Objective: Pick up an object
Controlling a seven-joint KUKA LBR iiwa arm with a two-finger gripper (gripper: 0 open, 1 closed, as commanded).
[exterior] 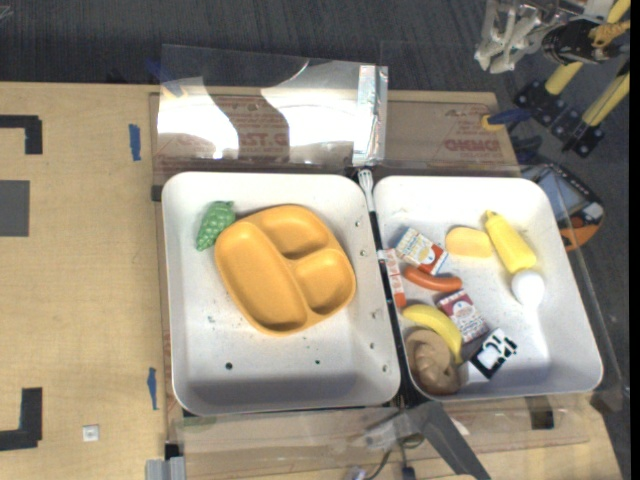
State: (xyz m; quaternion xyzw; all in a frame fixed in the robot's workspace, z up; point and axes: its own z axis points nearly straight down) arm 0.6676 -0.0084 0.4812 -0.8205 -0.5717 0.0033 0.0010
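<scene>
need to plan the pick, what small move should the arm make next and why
Probably swing the gripper down toward the right bin. It sits beyond the bench's far right corner, and the yellow bottle lies apart from the clutter, an easy first target.

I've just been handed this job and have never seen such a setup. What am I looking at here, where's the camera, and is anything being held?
One fixed camera looks down at a slant on a bench with two shallow white bins. The left bin holds an orange divided plate and a green toy bunch touching its edge. The right bin holds toy food: a yellow bottle with a white cap, a banana, a red sausage, small packets and a black-and-white tag. The machinery at the top right is too unclear to name. Nothing is seen being held.
</scene>
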